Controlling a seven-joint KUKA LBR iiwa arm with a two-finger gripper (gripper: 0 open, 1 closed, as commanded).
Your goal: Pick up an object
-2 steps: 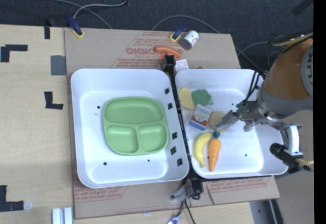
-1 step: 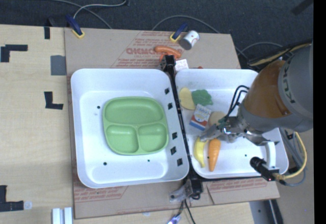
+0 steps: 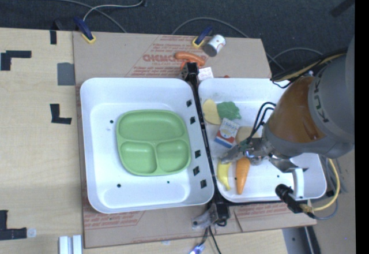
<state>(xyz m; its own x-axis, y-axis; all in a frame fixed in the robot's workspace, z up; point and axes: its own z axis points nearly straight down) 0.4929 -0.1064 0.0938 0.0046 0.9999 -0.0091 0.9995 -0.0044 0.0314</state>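
The right bin point(image 3: 314, 189) holds several small toys: an orange carrot point(image 3: 242, 175), a yellow banana point(image 3: 223, 175), a small white and blue carton point(image 3: 228, 132), a green leafy piece point(image 3: 229, 110) and a yellow piece point(image 3: 211, 112). My gripper point(image 3: 241, 153) reaches in from the right and sits low over the bin, just above the carrot's top end and below the carton. Its fingers look close together, but I cannot make out whether anything is between them.
The left bin point(image 3: 98, 131) holds a green divided tray point(image 3: 153, 141). A black divider with clips point(image 3: 199, 131) runs between the bins. The bulky grey and orange arm point(image 3: 314, 114) covers the right bin's right side. Cables and clamps lie on the cardboard behind the bins.
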